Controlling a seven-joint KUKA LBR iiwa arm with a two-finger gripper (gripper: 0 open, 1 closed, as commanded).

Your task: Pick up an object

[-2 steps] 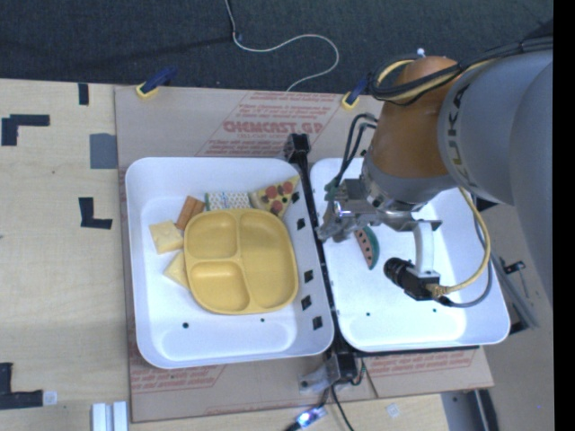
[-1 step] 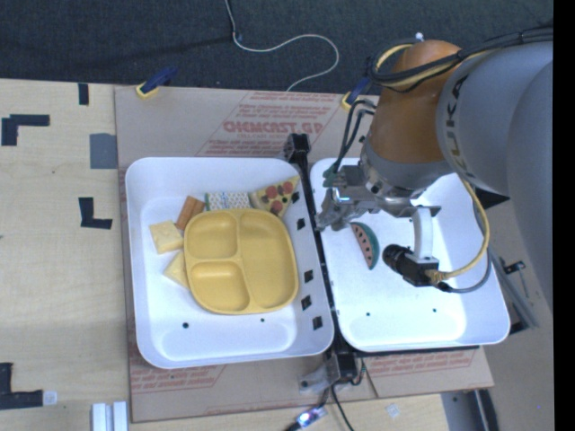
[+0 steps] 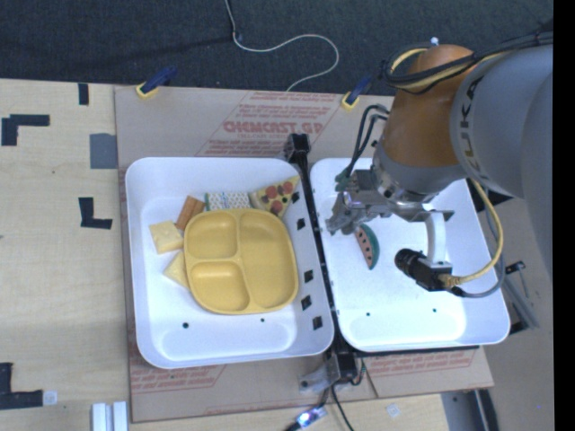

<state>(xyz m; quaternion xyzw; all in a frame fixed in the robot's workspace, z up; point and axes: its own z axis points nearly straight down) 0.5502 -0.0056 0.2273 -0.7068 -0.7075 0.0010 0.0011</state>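
Observation:
A small watermelon-slice toy (image 3: 367, 246), red with a green rind, lies in the right white bin (image 3: 467, 321) near its left side. My gripper (image 3: 350, 212) hangs over that bin's upper left part, just above and slightly left of the slice. The grey arm with its orange band (image 3: 429, 106) covers the bin's far half. Whether the gripper touches the slice is hidden by its own body.
The left bin (image 3: 153, 330) holds a yellow divided plate (image 3: 241, 260), crackers (image 3: 169, 237), a pizza-slice toy (image 3: 277, 196) and other small food toys along its far side. A black divider (image 3: 313, 241) separates the bins. A black cable connector (image 3: 418, 268) hangs over the right bin.

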